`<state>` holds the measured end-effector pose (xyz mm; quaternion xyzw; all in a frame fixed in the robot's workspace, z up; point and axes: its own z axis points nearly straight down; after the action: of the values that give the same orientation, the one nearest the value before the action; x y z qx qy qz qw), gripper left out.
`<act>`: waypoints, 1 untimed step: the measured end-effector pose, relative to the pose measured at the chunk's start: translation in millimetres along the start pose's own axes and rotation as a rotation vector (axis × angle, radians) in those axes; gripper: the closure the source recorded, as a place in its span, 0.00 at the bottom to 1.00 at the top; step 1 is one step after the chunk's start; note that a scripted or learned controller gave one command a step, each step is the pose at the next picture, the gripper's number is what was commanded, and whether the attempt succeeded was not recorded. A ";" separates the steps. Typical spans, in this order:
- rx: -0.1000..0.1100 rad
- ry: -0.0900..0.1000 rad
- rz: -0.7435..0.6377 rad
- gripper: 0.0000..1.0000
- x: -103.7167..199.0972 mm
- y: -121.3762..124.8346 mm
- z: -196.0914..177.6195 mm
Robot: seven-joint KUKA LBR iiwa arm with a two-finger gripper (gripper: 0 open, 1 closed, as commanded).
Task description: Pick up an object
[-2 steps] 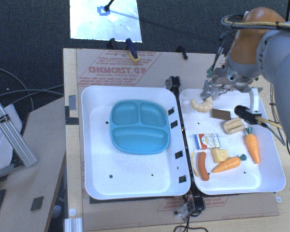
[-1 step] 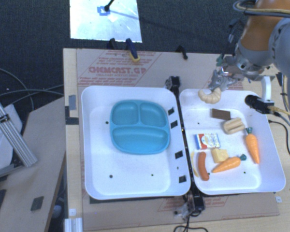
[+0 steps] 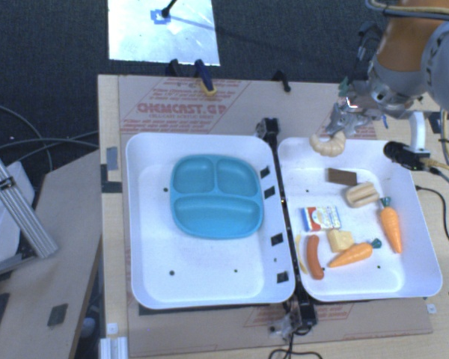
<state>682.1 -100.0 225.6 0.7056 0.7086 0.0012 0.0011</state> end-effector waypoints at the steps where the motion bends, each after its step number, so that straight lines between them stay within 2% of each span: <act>1: 0.004 0.001 -0.004 1.00 46.5 -21.0 10.0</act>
<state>661.0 -53.5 215.5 0.7043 0.7099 0.0000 -0.0005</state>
